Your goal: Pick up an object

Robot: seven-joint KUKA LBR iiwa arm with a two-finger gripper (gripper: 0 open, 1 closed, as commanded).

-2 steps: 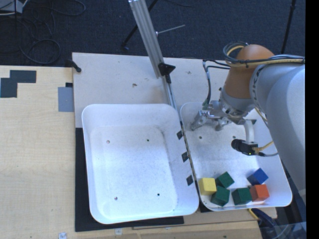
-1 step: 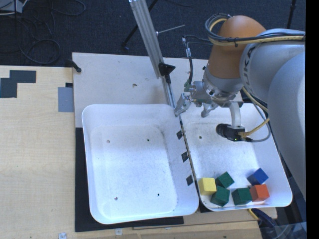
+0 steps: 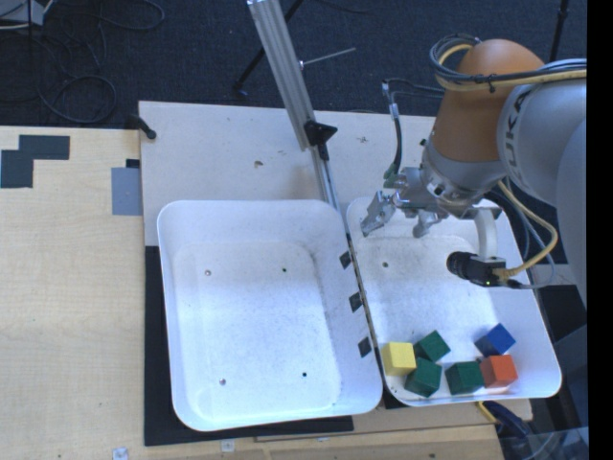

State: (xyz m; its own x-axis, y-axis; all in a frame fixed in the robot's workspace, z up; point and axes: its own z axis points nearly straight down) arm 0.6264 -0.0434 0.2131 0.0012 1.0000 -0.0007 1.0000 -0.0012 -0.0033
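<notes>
Several small blocks lie at the near end of the right bin (image 3: 460, 300): a yellow block (image 3: 399, 356), three green blocks (image 3: 433, 345) (image 3: 423, 378) (image 3: 464, 378), a blue block (image 3: 495, 339) and an orange block (image 3: 499, 370). My gripper (image 3: 400, 217) hangs over the far end of that bin, well away from the blocks. Its two fingers stand apart with nothing between them.
The left bin (image 3: 254, 305) sits beside the right one, split from it by a ridge with black clips. A slanted metal rail (image 3: 287, 75) rises behind the bins. A black cylinder (image 3: 474, 267) on the arm hangs above the right bin's middle.
</notes>
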